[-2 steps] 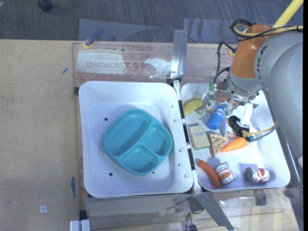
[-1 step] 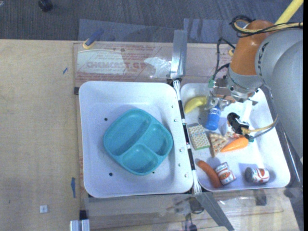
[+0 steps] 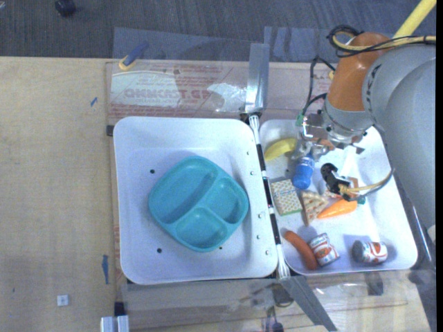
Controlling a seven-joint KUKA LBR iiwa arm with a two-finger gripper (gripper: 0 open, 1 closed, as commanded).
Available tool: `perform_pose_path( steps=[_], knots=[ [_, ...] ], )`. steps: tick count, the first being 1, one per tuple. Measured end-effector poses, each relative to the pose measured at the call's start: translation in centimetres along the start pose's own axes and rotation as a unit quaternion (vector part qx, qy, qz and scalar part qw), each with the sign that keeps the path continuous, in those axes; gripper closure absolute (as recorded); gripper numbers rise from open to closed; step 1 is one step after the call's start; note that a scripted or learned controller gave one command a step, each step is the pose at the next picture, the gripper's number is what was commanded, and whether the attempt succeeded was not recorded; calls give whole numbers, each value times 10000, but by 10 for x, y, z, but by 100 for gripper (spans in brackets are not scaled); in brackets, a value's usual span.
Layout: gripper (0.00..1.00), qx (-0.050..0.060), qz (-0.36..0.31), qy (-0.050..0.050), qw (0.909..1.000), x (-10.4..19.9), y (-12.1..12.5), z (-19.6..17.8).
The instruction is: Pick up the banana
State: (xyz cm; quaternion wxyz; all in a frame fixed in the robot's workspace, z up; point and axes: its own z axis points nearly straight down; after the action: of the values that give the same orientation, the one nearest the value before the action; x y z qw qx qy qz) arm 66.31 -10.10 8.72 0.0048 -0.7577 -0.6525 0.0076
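The yellow banana (image 3: 279, 149) lies in the far left corner of the right bin (image 3: 398, 206), close to the wall between the two bins. My gripper (image 3: 309, 146) hangs over the right bin just to the right of the banana, under the orange band of the arm. A blue bottle (image 3: 302, 174) lies directly below the gripper. Nothing shows held in the gripper.
The right bin also holds a patterned card (image 3: 284, 195), crackers (image 3: 313, 203), a carrot (image 3: 337, 209), a red sausage (image 3: 301, 248) and two cans (image 3: 323, 249) (image 3: 370, 252). In the left bin (image 3: 131, 151) sits a teal divided plate (image 3: 199, 203).
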Motion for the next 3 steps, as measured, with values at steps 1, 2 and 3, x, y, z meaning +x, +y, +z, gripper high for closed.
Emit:
perform_pose_path(
  steps=[1, 2, 3],
  knots=[
    [100, 6, 0, -6, 10000, -1, 0, -10],
    [100, -1, 177, 4, 9998, 0, 0, 0],
    [100, 1, 414, 11, 9991, 1, 0, 0]
  ],
)
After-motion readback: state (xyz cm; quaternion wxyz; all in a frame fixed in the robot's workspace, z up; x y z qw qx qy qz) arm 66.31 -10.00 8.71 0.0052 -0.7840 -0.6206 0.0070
